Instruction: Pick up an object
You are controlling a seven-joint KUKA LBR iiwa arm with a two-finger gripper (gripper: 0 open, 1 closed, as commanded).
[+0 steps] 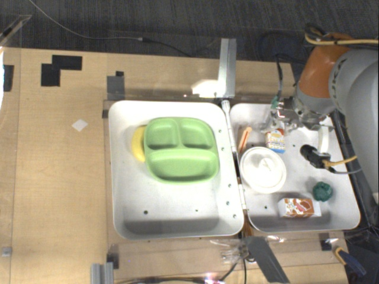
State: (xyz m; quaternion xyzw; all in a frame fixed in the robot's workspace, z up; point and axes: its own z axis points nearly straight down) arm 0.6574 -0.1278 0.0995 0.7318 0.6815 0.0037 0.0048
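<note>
Grey hand (278, 118), above small bottle (275, 141), right bin (349, 209)

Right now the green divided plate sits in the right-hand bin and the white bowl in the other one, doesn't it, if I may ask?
Not quite: the bins are swapped. The camera view shows the green divided plate in the left-hand bin, over something yellow, and the white bowl in the right-hand bin.
</note>
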